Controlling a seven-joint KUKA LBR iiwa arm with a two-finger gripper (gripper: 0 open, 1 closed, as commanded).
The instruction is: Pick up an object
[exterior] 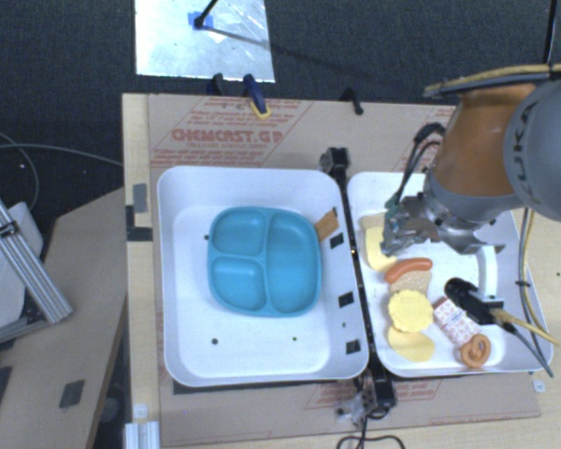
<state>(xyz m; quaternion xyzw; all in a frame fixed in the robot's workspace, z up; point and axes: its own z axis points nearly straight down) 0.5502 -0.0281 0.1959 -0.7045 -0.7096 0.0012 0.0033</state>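
Pale yellow food piece lies in the right bin, near its left wall, with the gripper low over it. I cannot tell whether they touch, nor whether the gripper is wide or closed. Judgement: nothing is lifted yet, grasp and lift remain; the sausage and yellow slice lie just beside.

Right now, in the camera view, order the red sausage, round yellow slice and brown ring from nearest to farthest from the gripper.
1. Red sausage, right beside the gripper in the right bin.
2. Round yellow slice, just past the sausage.
3. Brown ring, in the bin's lower right corner.
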